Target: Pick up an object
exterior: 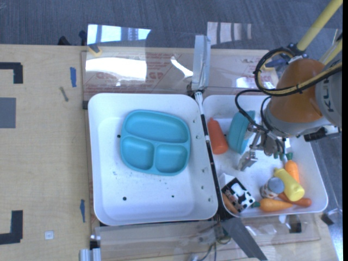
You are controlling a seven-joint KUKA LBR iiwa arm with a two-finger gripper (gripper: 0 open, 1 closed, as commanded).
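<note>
Two shallow white plastic bins sit side by side on the wooden desk (pixel 38 162): the left bin (pixel 109 200) holds one smooth teal three-compartment tray (pixel 155 142), while the right bin (pixel 318 192) holds a jumble of toys. In the right bin lie one orange cylinder (pixel 217 137), one teal cup (pixel 238 132), one yellow bottle (pixel 291 184), two carrots (pixel 277 204) and one black-and-white block (pixel 237 192). The gripper (pixel 251 157) hangs at centre right of the frame over bare bin floor, metal fingers (pixel 244 162) slightly parted, gripping nothing.

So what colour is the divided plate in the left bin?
Light blue, the divided plate, clearest in the camera view.
</note>
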